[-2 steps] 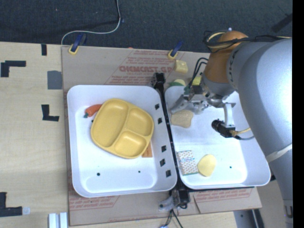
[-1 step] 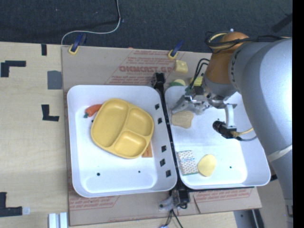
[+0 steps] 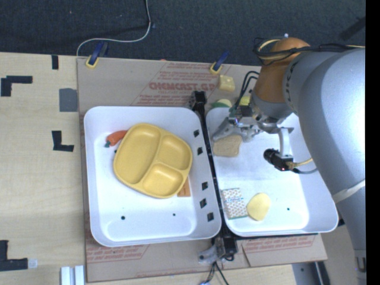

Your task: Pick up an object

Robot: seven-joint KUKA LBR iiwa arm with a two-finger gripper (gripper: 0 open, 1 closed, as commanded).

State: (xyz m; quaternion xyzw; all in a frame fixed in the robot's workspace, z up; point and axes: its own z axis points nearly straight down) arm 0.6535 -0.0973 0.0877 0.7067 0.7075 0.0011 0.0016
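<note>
Toward the upper right of the frame, you are looking at the gripper hanging low over the top left corner of the right bin, just above a tan bread-like piece; whether it is clenched or released cannot be told. Lower in that bin, a patterned square packet and a pale yellow round piece are lying side by side. At left, a yellow divided plate is sitting in the left bin, partly covering an orange item.
</note>
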